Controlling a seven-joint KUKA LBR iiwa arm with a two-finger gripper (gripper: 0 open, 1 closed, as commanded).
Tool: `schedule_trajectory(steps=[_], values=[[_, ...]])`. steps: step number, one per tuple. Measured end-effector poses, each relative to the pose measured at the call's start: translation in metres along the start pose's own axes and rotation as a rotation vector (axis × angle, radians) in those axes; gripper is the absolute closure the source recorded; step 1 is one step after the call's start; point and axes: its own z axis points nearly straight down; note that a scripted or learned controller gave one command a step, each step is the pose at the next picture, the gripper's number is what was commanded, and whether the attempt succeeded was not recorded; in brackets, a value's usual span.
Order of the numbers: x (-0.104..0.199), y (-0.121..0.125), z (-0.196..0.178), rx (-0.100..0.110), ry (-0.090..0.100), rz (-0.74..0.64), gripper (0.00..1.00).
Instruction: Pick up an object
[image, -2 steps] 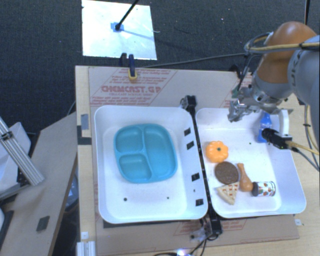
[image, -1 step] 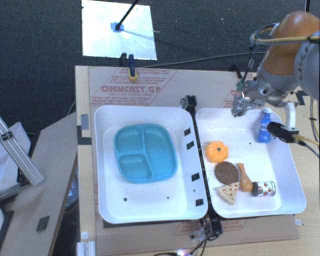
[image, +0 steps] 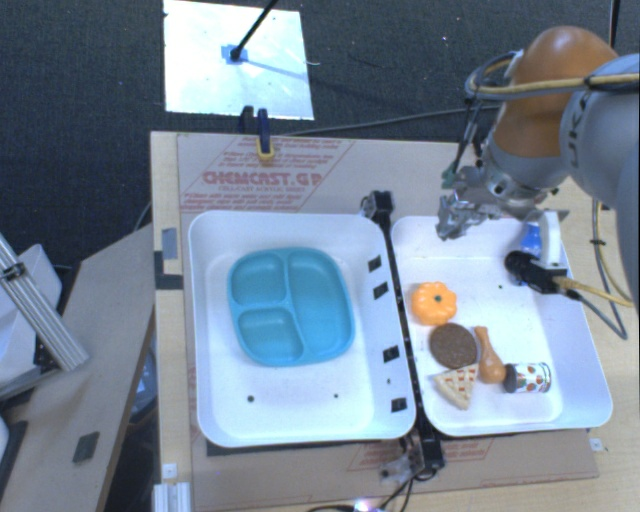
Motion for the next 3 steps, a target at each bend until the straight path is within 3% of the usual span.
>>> schedule_trajectory(steps=[3], values=[[0.155, -0.069, -0.011, 0.001, 0.002, -0.002, 1.00]])
